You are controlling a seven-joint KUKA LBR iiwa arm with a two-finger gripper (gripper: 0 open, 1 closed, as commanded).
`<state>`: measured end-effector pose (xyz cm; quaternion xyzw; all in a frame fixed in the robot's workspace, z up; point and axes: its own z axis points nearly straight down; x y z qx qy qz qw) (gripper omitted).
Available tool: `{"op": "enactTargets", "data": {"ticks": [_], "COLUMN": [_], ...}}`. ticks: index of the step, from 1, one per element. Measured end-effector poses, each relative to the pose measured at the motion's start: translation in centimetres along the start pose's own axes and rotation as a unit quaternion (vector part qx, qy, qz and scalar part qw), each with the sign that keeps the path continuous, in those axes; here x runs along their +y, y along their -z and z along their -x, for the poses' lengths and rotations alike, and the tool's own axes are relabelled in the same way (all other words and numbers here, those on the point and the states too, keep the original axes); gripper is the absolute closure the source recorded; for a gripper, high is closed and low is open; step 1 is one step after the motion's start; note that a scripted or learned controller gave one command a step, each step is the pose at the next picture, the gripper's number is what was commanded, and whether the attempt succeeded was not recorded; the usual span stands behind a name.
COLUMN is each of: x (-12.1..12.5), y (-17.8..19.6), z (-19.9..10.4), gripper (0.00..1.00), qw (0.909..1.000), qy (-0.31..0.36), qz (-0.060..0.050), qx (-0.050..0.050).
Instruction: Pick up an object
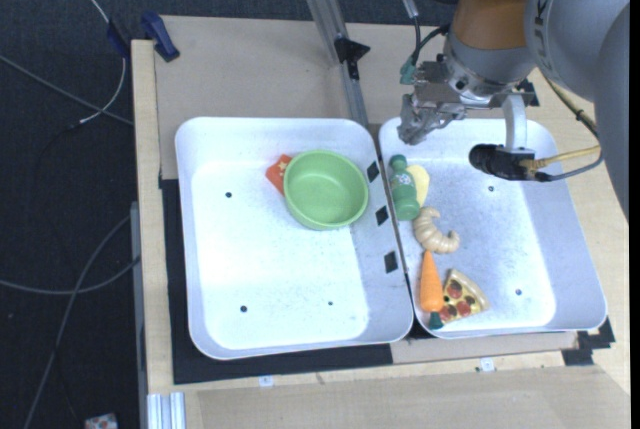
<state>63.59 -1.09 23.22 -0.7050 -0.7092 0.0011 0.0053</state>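
Worktop (250,57): you see pale wood carrying both white bins side by side.
Left bin (210,247): it lies left of the seam where the two bins meet, your landmark here.
Green bowl (325,188): you find it upright in the left bin, just left of the seam, toward the far end.
Red piece (277,171): it peeks out from behind the bowl's left rim, touching it; further from the seam than the bowl.
Green bottle (403,188): it lies just right of the seam, in the right bin, its cap pointing away from you.
Pale yellow piece (421,181): touching the bottle's right side, a little further from the seam.
Beige knobbly object (436,230): right of the seam, nearer you than the bottle.
Carrot (429,281): it lies lengthwise just right of the seam, nearer still.
Pizza slice toy (462,296): just beside the carrot, on its right.
Right bin (540,257): right of the seam.
Tool (414,131): it hangs above the far end of the right bin, just right of the seam and beyond the bottle; you cannot tell how it is set, and nothing shows in its grasp.
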Motion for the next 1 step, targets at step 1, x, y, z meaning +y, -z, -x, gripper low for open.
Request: {"op": "enactTargets", "data": {"ticks": [1], "x": [-0.13], "y": [-0.63], "z": [-6.29], "gripper": [1.0], "qw": [1.0], "qy": [0.0], "qz": [-0.002], "qx": [-0.001]}}
